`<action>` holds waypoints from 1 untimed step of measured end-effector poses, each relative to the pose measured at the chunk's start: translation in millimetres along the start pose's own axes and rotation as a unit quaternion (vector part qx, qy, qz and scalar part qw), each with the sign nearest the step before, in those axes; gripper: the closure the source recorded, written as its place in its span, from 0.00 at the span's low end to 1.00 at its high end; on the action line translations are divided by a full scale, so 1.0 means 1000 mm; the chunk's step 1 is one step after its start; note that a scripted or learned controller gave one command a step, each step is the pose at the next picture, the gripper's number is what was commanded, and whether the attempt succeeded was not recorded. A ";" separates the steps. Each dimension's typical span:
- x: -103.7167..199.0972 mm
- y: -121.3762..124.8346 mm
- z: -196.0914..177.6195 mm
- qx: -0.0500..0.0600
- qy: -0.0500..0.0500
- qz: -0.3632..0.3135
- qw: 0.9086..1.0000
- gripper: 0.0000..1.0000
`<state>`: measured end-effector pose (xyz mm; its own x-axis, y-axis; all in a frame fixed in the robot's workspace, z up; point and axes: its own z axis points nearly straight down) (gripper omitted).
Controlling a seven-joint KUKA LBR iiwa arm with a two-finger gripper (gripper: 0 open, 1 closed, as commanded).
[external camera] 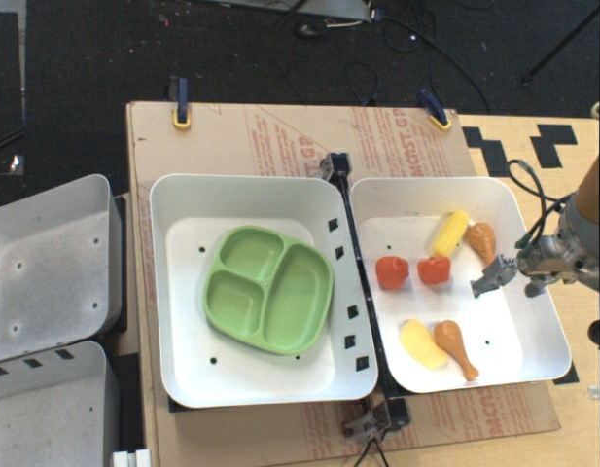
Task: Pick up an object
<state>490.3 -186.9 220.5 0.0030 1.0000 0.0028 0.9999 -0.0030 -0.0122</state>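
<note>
The worktop (397, 139) carries two white bins clamped side by side so they stay put. The left bin (183, 202) holds a green divided plate (268, 289), which lies flat near its centre. The right bin (494, 195) holds the candidates for picking: a toy corn cob (450, 232) and a drumstick (482, 240) toward one o'clock, two red pieces (392, 271) (435, 270) at centre, and a yellow piece (422, 343) touching a second drumstick (456, 345) at six o'clock. The gripper (494, 278) hangs at three o'clock over bare floor; I cannot tell how its fingers stand, and nothing shows in them. The nearest items lie close together, so neighbours may crowd a grasp.
</note>
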 end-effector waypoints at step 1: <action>0.001 0.003 -0.006 -0.006 -0.001 -0.002 1.000 0.00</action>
<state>493.1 -186.4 226.3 -0.0009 1.0000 0.0002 1.0000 0.0009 -0.0010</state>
